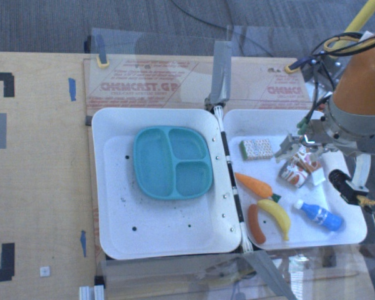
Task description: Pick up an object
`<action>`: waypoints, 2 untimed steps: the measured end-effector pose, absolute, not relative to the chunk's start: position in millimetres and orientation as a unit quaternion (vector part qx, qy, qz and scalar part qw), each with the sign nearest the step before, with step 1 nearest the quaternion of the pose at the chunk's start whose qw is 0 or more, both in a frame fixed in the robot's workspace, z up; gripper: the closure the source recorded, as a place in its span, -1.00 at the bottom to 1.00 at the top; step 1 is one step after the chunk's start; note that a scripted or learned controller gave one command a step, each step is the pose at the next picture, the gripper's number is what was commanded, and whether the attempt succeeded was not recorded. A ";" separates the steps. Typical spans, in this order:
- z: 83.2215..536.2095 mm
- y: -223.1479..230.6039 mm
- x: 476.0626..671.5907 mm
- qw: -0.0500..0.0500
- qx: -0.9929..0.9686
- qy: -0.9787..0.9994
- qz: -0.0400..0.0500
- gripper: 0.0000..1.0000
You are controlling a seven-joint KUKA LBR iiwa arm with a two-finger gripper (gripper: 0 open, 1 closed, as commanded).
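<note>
Your claw point(298, 147) hangs low over the right bin point(356, 233), its metal fingers point(286, 146) spread apart with nothing between them. Just below it, almost touching, lies a red-and-white packet point(295, 174). To the claw's left sits a speckled sponge point(257, 149), near but apart. Further down and left you have the carrot point(256, 185), then the banana point(277, 216) and a sausage point(255, 223) side by side. Down and to the right of the claw lies a blue bottle point(319, 215) with a white cap. Well off to the claw's left, in the left bin point(112, 230), a teal divided plate point(173, 162) lies flat.
</note>
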State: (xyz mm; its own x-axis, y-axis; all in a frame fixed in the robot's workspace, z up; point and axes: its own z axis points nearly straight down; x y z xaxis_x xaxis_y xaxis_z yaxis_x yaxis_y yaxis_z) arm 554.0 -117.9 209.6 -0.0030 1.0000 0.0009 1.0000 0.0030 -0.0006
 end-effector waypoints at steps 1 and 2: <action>106.7 -155.0 568.9 -0.008 -0.727 -0.686 -0.007 -1.00; 106.3 -160.5 565.8 -0.014 -0.742 -0.670 -0.017 -1.00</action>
